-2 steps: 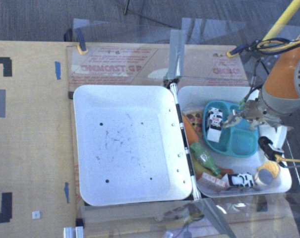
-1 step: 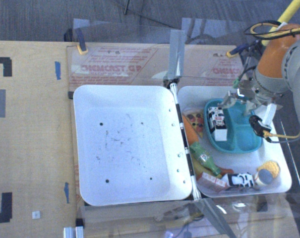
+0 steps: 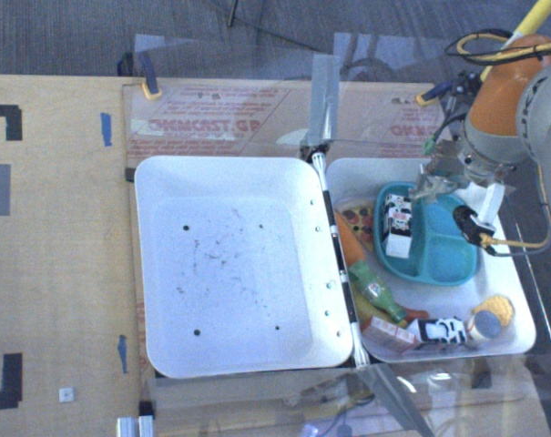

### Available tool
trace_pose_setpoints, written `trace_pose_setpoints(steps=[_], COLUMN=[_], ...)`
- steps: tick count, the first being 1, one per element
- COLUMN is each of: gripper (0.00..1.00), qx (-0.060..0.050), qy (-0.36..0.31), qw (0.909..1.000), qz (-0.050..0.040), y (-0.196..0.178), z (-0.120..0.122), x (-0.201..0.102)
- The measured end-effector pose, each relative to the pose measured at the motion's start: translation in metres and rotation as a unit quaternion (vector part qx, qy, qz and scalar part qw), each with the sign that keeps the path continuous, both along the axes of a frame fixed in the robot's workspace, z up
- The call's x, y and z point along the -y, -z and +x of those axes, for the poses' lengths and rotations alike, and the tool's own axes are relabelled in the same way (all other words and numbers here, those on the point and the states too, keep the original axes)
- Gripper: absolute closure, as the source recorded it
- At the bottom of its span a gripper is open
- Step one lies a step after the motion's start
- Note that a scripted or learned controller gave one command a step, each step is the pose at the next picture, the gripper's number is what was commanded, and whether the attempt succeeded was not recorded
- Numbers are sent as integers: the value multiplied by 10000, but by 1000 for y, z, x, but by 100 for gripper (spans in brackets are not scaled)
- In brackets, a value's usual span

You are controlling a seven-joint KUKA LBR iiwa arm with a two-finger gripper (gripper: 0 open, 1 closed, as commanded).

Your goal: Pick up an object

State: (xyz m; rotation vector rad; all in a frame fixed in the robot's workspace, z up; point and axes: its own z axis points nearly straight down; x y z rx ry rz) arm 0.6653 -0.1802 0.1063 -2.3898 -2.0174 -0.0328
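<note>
Nothing lifted yet; the pick is still to do. Claw [image 3: 436, 182] hangs low over the right bin [image 3: 523, 335], above the teal bowl's [image 3: 443, 255] far rim; cannot tell whether it is released or clenched. Two bins: the left bin [image 3: 229, 244] bare, the right holding one bowl, one black-and-white carton [image 3: 399, 226] and several small items.

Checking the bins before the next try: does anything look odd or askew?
Mildly. In the right bin a teal bowl sits tilted with a black-and-white carton leaning over its rim, and the other items are jumbled along the bin's left and front edges.
</note>
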Motion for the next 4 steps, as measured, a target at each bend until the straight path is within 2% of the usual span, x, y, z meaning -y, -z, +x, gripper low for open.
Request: trace_pose_setpoints(steps=[1,2,3,4], gripper=[0,0,100,0], qx=[6,34,68,61], qy=[14,14,1,1], qw=[10000,9999,9998,9998], qz=[-20,-153,-182,-179], y=[1,14,0,1], z=[0,-15,-13,-13], x=[2,-30,-29,-29])
